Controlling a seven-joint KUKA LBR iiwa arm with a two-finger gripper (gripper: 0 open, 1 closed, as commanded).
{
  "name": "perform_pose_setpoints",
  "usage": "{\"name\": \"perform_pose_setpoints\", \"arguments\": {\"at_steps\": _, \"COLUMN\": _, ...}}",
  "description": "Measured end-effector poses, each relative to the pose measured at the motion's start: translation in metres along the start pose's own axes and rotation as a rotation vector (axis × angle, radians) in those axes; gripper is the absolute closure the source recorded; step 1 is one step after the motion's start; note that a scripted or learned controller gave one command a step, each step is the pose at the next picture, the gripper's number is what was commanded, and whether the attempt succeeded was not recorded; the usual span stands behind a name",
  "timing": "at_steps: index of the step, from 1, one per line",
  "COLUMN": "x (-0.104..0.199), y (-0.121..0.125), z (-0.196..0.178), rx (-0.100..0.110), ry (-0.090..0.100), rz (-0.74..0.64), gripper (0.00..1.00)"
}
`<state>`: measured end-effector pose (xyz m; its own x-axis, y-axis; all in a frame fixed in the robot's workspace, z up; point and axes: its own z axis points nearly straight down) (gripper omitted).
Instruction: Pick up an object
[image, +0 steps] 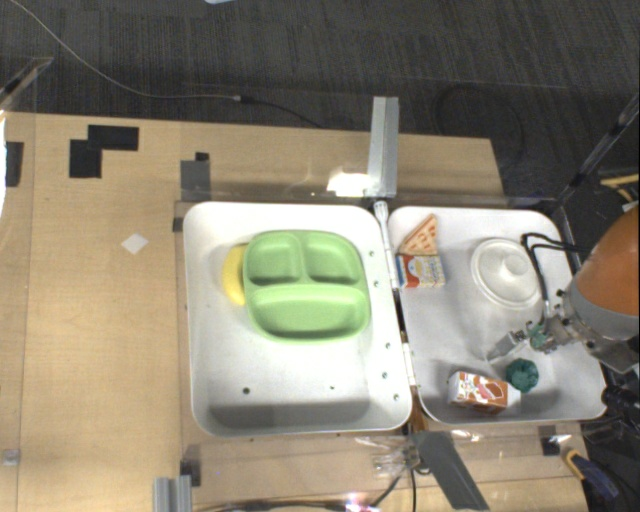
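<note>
Looking down from the camera view: hovering low in the right bin (437, 330), near its right wall, the gripper (512, 346), just above a teal lump (522, 375). Impossible to tell whether open or closed, being small and blurred; nothing visibly held. Lying just left of the lump, a brown carton (478, 390), near the bin's front rim. Farther back, a white bowl (505, 272), a small box (421, 270) and an orange wedge (420, 238) against the left wall. Over in the left bin (270, 400), a green plate (305, 283) with something yellow (232, 275) tucked under its left edge.

Judging by position: approach step, grasp not yet made, likeliest target the teal lump or the carton. Next, probably: centre over the chosen piece, descend, close, lift straight up. Worth minding: closeness of lump and carton, so a risk of nudging one while closing on the other.
</note>
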<state>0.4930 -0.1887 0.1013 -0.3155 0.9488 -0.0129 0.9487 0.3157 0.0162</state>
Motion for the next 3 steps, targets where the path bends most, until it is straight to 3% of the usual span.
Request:
{"name": "perform_pose_setpoints", "arguments": {"at_steps": 1, "x": 0.034, "y": 0.009, "z": 0.012, "rx": 0.006, "ry": 0.004, "rz": 0.061, "gripper": 0.00}}
{"name": "perform_pose_setpoints", "arguments": {"at_steps": 2, "x": 0.033, "y": 0.012, "z": 0.000, "rx": -0.003, "ry": -0.002, "rz": 0.059, "gripper": 1.00}}
{"name": "perform_pose_setpoints", "arguments": {"at_steps": 3, "x": 0.067, "y": 0.018, "z": -0.026, "rx": 0.012, "ry": 0.011, "rz": 0.047, "gripper": 1.00}}
